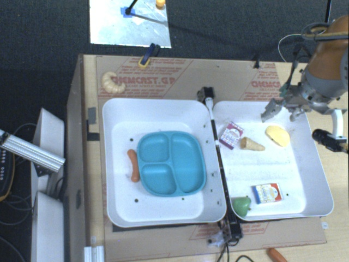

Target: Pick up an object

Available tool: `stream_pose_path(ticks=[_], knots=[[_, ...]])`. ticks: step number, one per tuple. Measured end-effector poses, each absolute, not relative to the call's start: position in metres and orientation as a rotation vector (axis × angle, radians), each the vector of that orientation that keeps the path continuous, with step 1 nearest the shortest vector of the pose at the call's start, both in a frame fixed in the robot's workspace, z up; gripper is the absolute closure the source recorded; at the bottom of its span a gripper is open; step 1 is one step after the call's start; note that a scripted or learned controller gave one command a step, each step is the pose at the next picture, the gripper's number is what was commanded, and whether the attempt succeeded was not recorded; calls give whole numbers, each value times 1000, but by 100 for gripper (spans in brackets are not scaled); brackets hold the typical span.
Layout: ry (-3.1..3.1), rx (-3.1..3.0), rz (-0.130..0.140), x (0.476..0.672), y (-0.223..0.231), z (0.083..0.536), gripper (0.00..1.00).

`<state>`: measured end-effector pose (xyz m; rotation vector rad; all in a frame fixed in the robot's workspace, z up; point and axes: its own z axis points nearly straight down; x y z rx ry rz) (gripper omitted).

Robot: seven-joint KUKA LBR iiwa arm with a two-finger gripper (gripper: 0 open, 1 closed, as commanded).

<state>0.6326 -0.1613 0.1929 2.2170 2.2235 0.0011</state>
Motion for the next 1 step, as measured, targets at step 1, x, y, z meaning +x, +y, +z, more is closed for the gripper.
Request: stream_pose_path(ticks=[1], knots=[[2221, 2219, 0, 623, -206, 156, 0]])
